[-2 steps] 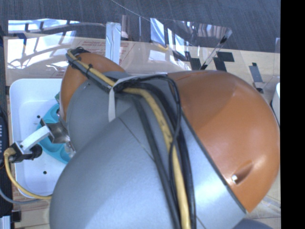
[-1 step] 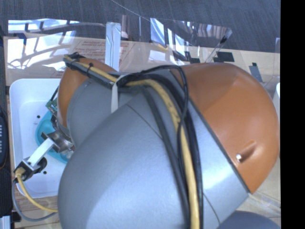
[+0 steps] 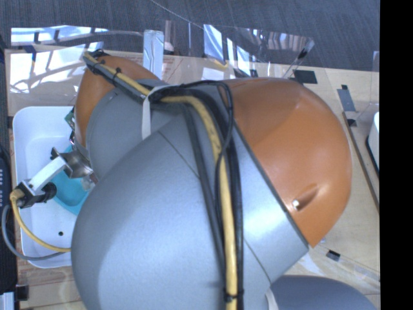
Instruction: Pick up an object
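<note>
My grey and orange arm looms close to the camera and covers most of both bins. Its wrist end reaches down into the left white bin. My gripper shows there only as a bit of metal hardware at the arm's left edge, with a white fitting and a yellow cable beside it. A light blue object lies on the bin floor just below the gripper, partly hidden by the arm. Whether the gripper touches it cannot be told.
The left bin's near wall and left wall stand close around the gripper. A strip of wooden bench shows at the right. A cable bundle runs along the arm. Clear plastic sheeting stands at the back.
</note>
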Motion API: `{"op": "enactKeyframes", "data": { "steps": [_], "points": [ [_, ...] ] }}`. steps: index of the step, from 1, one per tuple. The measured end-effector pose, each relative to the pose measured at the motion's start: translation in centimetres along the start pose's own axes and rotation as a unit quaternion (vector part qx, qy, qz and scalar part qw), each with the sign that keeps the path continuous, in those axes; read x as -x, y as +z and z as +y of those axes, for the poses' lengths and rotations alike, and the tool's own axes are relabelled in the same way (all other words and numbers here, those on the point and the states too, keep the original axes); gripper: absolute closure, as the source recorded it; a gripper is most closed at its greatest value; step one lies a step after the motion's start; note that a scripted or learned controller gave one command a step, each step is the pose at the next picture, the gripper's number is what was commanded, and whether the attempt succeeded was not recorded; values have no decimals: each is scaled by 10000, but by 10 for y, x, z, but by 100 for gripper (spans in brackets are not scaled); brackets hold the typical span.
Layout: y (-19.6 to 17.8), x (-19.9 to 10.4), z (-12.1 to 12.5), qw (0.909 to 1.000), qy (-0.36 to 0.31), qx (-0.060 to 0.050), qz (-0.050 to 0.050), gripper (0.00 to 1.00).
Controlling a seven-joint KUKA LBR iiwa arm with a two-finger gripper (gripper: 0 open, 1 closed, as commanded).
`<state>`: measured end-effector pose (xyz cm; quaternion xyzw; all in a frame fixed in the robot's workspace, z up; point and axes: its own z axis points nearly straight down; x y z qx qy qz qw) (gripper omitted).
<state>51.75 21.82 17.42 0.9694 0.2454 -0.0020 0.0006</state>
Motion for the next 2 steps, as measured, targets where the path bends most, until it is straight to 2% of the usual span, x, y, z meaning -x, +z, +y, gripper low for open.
{"op": "enactKeyframes", "data": {
  "steps": [1, 2],
  "points": [
    [-28, 37, -20, 9998, 190, -11, 1, 100],
    [-11, 53, 9, 9941, -1088, -23, -20, 100]
  ]
}}
